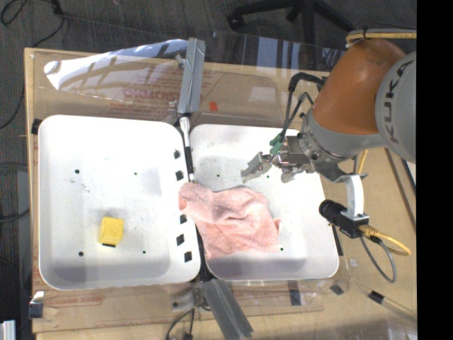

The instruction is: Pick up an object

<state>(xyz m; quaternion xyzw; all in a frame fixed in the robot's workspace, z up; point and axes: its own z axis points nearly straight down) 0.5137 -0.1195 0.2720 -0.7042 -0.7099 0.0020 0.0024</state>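
The gripper [263,167] is hanging over the right bin [311,257] of the 2 on the bench [233,76], its fingers standing apart with nothing between them. A crumpled pink cloth [230,218] is lying just below the gripper, draping over the bin's left rim, while a small yellow block [111,231] is sitting well off to the gripper's left in the left bin [56,190].

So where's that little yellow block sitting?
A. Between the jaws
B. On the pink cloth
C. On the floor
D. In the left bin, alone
D: the yellow block lies in the left bin, near its front, with nothing around it; the pink cloth is in the right bin.
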